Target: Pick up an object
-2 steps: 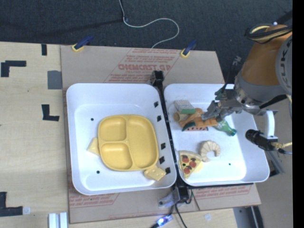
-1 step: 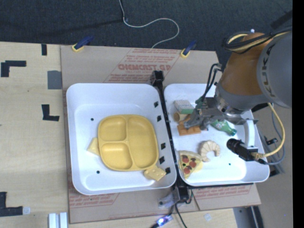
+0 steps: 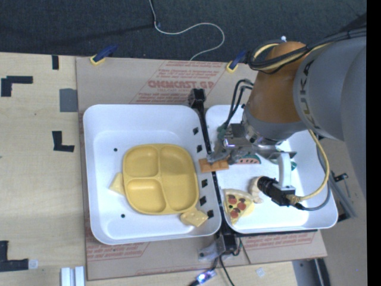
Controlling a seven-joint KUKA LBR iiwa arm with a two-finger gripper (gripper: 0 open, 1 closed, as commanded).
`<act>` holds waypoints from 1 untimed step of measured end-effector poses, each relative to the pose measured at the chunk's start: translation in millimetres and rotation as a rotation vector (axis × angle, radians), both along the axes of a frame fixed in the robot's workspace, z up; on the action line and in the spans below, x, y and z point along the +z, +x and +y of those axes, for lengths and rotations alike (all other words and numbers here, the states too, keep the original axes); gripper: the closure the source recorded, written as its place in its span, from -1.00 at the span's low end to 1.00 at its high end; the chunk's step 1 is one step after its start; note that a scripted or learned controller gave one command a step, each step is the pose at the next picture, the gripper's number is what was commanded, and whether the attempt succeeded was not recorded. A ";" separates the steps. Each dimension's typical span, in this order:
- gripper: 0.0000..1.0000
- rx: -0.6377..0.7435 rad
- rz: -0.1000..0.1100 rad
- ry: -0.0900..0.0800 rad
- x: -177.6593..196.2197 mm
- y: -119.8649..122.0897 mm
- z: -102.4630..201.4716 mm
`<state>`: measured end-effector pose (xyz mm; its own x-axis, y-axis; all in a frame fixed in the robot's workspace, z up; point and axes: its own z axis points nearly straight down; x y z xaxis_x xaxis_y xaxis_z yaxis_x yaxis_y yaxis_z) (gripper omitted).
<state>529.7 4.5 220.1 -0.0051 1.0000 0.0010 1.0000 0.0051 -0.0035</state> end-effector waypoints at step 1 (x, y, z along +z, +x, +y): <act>1.00 -0.002 0.000 -0.001 -7.8 -10.5 47.5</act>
